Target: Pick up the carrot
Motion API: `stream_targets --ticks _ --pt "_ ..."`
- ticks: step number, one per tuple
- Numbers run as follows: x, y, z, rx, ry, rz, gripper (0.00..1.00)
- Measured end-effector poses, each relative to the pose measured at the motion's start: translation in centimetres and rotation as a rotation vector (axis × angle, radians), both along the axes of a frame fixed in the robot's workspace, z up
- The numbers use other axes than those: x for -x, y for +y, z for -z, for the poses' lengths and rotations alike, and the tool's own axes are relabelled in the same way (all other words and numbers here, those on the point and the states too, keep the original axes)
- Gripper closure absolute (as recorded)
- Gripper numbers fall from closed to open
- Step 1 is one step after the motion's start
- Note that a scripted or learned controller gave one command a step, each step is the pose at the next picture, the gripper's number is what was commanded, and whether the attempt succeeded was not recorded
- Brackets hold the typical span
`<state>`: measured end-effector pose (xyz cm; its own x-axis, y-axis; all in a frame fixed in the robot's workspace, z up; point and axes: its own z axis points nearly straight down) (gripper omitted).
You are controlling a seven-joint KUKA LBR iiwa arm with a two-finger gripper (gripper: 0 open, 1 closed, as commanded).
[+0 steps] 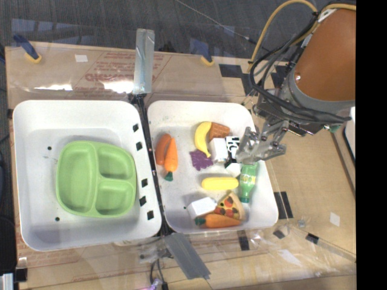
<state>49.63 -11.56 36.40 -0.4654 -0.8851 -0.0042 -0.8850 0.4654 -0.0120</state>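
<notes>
The carrot (171, 156) is orange with a small green stub at its near end. It lies lengthwise along the left wall of the right bin (181, 109), pressed against a darker orange-red piece (161, 147). My gripper (247, 150) hangs over the right side of the same bin, above a black-and-white block (231, 142) and a green bottle (247, 182). It is well to the right of the carrot and apart from it. Nothing shows in its grasp.
The right bin also holds a banana (202, 136), purple grapes (198, 159), a yellow piece (219, 183), a pizza slice (229, 205), a white block (201, 207) and another orange vegetable (221, 222). A green divided plate (95, 177) sits in the left bin (36, 116).
</notes>
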Motion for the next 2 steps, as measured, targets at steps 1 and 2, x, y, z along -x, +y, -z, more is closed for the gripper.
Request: stream_targets --ticks 1,2 --pt "2.0 -7.9 7.0 -0.002 0.016 -0.208 1.00" --pt "1.9 -5.7 8.9 0.000 0.014 -0.517 1.00"
